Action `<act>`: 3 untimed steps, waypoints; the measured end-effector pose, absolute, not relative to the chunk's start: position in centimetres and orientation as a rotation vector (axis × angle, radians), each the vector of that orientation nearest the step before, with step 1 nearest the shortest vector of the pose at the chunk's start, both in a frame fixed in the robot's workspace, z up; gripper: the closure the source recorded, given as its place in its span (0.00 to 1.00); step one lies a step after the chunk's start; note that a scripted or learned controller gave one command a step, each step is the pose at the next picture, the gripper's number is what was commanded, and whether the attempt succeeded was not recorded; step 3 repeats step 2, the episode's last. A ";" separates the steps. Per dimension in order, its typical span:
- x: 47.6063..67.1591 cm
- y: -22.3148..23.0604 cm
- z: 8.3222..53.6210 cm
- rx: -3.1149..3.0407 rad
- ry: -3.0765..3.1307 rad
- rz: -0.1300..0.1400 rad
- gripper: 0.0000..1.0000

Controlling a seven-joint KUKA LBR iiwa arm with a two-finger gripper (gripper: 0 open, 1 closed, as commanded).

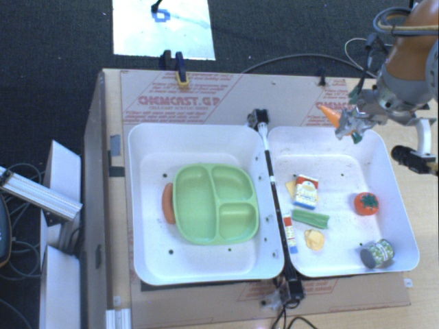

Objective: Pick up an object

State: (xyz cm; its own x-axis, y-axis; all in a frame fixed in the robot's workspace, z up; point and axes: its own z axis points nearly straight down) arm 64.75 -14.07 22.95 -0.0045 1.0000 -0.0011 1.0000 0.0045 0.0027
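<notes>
My gripper [348, 126] hangs over the back edge of the right bin [398, 204]. An orange toy carrot [330, 115] with a bit of green at its other end sticks out from between the fingers, so the gripper is shut on it. Inside the right bin lie a small orange-and-white box [306, 192], a green piece [310, 218], a yellow item [314, 239], a red tomato [366, 203] and a grey can [377, 253].
The left bin [147, 184] holds a green divided plate [215, 203] with an orange sausage-shaped toy [167, 203] beside it. A black strip [272, 184] runs along the wall between the bins. A black part [410, 159] juts out by the right bin's right rim.
</notes>
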 end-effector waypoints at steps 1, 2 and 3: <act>55.8 -17.2 23.9 2.218 2.221 0.000 1.00; 52.1 -10.4 18.0 2.218 2.225 0.001 1.00; 52.1 -10.4 18.0 2.218 2.225 0.001 1.00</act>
